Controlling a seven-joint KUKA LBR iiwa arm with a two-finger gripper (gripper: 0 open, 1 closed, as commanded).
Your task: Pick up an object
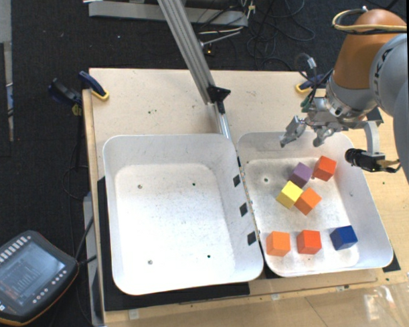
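My gripper (305,137) hangs over the far edge of the right bin (367,207), its two fingers spread apart with nothing between them. Below it in that bin lie a purple block (301,173), an orange block (324,168), a yellow block (290,195) and another orange block (308,201), clustered together. Along the near side of the bin sit an orange block (278,243), a red-orange block (309,242) and a blue block (343,237). The gripper is above and apart from all of them.
The left bin (169,207) lies beside the right one. A slanted metal pole (190,49) runs down to the gap between the bins. Clamps sit at the bench's far corners (94,86). A teach pendant (27,276) lies off the bench at lower left.
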